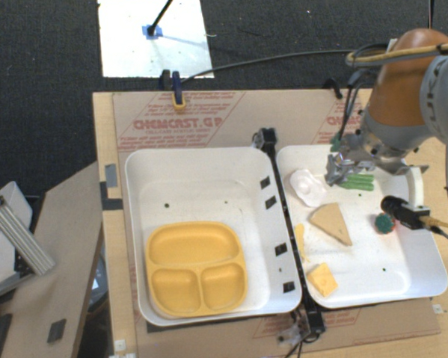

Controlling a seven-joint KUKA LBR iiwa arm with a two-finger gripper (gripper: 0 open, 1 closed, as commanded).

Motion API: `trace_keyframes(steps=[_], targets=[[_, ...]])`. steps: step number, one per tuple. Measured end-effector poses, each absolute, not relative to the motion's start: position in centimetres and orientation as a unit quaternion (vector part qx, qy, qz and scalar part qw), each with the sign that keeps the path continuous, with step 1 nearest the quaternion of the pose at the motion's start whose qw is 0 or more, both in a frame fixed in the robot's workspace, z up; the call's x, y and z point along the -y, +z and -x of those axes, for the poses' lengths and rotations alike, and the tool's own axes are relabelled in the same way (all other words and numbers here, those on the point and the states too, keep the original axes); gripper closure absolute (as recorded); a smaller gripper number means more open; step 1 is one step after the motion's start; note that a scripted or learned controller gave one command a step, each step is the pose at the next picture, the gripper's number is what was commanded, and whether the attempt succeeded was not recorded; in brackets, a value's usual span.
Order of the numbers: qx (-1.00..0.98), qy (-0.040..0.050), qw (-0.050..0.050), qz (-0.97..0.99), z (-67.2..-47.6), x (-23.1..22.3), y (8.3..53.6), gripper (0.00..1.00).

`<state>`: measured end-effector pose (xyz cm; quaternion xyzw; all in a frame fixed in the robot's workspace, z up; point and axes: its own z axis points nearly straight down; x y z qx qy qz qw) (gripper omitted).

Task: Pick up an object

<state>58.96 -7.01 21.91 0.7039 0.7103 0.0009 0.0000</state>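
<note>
Green object in the right bin — hand just beside it, grip state unreadable.

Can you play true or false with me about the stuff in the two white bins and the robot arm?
1. The yellow tray lies in the left bin. True.
2. The yellow tray has three compartments. True.
3. The tan wedge is in the left bin. False: it lies in the right bin.
4. The end effector is over the yellow tray. False: it is at the far side of the right bin, next to the green sticks.
5. The small green ball sits in the right bin. True.
</note>
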Motion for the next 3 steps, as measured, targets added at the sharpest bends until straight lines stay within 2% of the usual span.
trace_keyframes(steps=[1, 2, 3], targets=[[-0.711, 0.0015, 0.0, -0.703, -59.4, 0.9, 22.5, 1.0], [-0.71, 0.001, 0.0, -0.704, -58.7, -3.5, 22.9, 1.0], [-0.711, 0.0017, 0.0, -0.703, -59.2, -9.1, 22.8, 1.0]])
